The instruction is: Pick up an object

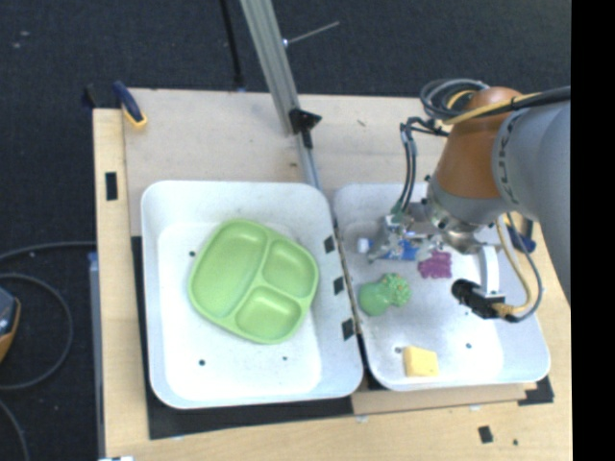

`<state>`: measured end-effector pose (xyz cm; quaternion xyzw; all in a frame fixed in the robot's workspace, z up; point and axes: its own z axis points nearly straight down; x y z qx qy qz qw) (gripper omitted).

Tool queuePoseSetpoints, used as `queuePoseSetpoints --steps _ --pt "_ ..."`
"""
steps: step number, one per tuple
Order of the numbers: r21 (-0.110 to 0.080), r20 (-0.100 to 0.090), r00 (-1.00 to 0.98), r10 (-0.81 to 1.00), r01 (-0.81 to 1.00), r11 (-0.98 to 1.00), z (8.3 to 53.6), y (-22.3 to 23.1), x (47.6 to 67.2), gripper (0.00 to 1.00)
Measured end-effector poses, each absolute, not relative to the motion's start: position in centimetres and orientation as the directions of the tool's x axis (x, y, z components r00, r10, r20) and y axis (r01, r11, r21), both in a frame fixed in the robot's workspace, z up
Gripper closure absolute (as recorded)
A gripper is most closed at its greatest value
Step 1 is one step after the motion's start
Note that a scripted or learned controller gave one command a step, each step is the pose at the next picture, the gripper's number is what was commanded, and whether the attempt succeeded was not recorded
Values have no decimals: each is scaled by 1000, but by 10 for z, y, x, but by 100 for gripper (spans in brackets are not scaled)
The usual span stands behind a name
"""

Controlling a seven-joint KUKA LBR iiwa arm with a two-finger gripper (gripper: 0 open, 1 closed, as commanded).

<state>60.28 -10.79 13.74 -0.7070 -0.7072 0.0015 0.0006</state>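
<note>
The bench [221,137] carries two shallow white bins side by side. The left bin [173,363] holds a pale green divided plate [254,280] with three compartments, lying flat and turned at an angle near the bin's middle. The right bin [519,353] holds the loose objects. A green, knobbly, broccoli-like toy [383,294] lies near that bin's left wall; it is bright green with a lumpy head. A small yellow block [419,361], roughly square and flat, lies toward the bin's near edge, apart from the others. A small purple piece [436,265], irregular in outline, lies just right of the gripper. The grey arm [533,157], with its orange band [468,161], reaches in from the right over the right bin, and its gripper [396,243] hangs low over the bin's upper left part, close above the green toy and beside the purple piece. Blue and grey parts crowd the gripper's tip, so how it stands is not clear.
</note>
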Motion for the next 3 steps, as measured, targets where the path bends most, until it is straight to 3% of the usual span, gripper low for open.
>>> queuePoseSetpoints --steps 1,2,3 --pt "-2 -1 1 1000 1000 -1 99 -109 603 0" --pt "3 -2 4 1000 1000 -4 112 -110 604 100" --pt "7 -1 -2 1000 1000 2 177 -108 604 100"
